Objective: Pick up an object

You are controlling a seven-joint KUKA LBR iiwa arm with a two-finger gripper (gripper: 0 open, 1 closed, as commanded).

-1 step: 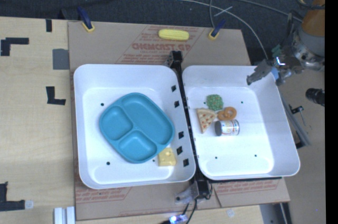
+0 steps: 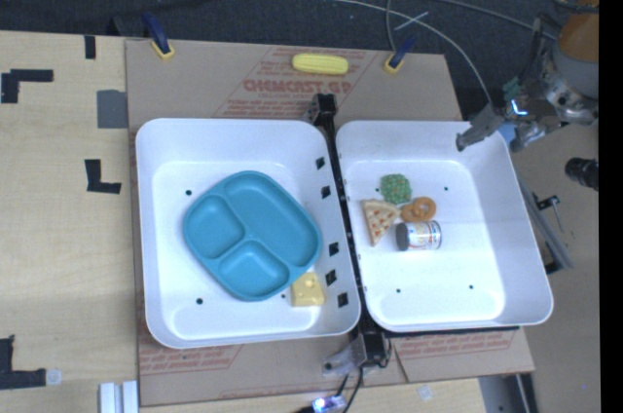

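The right bin (image 2: 487, 304) holds a green broccoli piece (image 2: 395, 187), a small orange pretzel (image 2: 421, 207), a pizza slice (image 2: 378, 219) and a little can (image 2: 421, 235) lying on its side, all clustered in its left half. My gripper (image 2: 499, 135) hangs over the bin's far right corner, well above and to the right of that cluster. Its two fingers stand open with nothing between them. The left bin (image 2: 165, 158) holds a blue divided plate (image 2: 251, 234) and a yellow cheese wedge (image 2: 308, 290) by the plate's near right corner.
A yellow oblong object (image 2: 319, 63) lies on the cardboard behind the bins. Two blue-and-yellow clamps (image 2: 159, 39) (image 2: 398, 56) pin the cardboard's back edge. Cables run across the dark floor behind. A black divider (image 2: 336, 206) joins the two bins.
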